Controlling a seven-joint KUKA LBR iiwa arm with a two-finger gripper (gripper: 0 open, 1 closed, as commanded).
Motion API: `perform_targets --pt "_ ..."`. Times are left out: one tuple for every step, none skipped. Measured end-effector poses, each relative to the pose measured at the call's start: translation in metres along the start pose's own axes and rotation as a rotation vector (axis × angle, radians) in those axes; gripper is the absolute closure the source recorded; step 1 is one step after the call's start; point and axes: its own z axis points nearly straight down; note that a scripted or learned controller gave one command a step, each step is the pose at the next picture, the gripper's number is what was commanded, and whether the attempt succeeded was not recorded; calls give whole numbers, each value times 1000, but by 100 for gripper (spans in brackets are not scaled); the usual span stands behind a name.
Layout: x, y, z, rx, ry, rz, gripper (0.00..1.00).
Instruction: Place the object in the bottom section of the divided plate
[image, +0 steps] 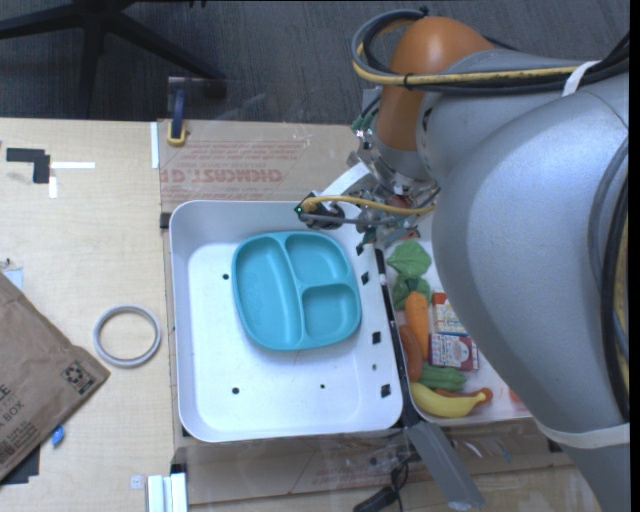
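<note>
A teal divided plate (297, 290) lies in the left white bin (290, 405), toward its upper right part. Its sections hold nothing. My gripper (378, 230) hangs below the orange band, over the rim between the two bins, just right of the plate's upper right edge. Right below it in the right bin lie toy foods: a green leafy piece (409, 259), an orange carrot (416, 320), a small printed box (451, 345), a green pod (441, 378) and a yellow banana (447, 400). The arm's grey body hides most of the right bin.
A grey tape ring (127, 333) lies on the wooden bench left of the bins. A brown cardboard box (35, 385) sits at the lower left corner. A cardboard sheet (240, 160) lies behind the left bin, with a blue clamp (178, 108) at its far edge.
</note>
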Motion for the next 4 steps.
perform_targets --pt "25 -57 -31 -2 1 313 100" --pt "27 -68 88 -1 3 306 100" --pt "65 -133 -36 -1 7 312 100" --pt "74 -133 4 -1 5 312 100"
